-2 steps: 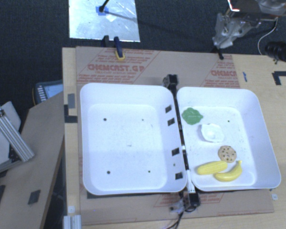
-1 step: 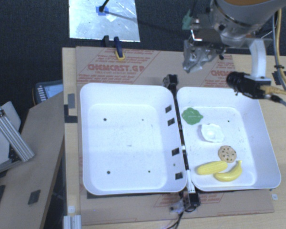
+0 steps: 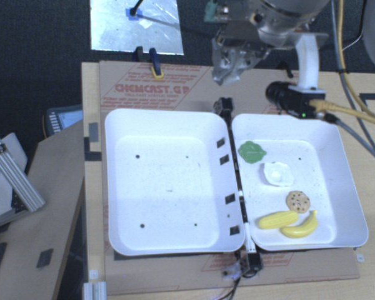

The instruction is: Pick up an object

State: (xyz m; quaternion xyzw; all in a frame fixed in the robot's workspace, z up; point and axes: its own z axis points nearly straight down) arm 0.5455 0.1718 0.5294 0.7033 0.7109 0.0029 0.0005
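The right bin holds a green leaf-shaped piece, a white round piece, a brown cookie, and two yellow bananas near its front. My gripper hangs high above the back edge of the bench, behind the seam between the two bins. Nothing shows between its fingers. It is well apart from every object.
The left bin sits beside the right one, joined by a row of black clips. A shiny metal sheet lies behind the bench. Cardboard lines the bench under the bins.
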